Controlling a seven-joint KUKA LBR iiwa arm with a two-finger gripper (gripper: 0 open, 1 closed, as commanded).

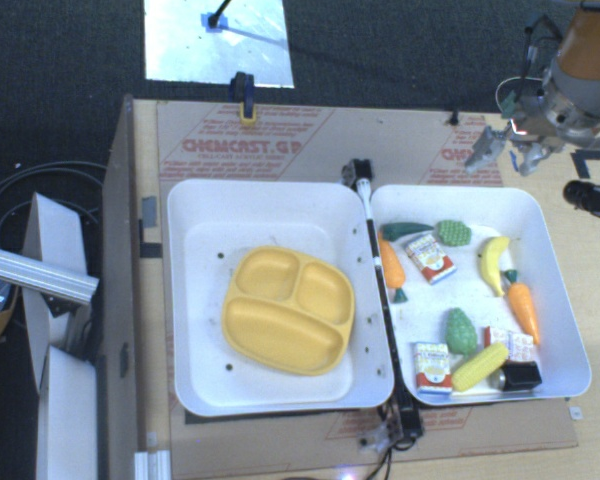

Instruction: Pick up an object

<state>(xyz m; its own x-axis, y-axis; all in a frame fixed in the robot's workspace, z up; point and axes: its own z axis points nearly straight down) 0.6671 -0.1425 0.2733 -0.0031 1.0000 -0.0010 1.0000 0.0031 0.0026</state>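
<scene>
The right bin (545,226) holds several toy foods: a banana (493,263), an orange carrot (523,309), a second carrot (390,265) against the divider, a green cucumber (407,230), a knobbly green piece (454,233), another green piece (461,330), a yellow corn cob (478,366), small cartons (430,258) and a black block (520,375). My gripper (506,155) hangs above the bench just beyond the right bin's far edge. It is open, its fingers spread with nothing between them.
A yellow divided plate (290,309) lies in the left bin (195,268). A black clamp (360,173) sits at the far end of the divider between the bins. Cardboard lines the bench around both bins.
</scene>
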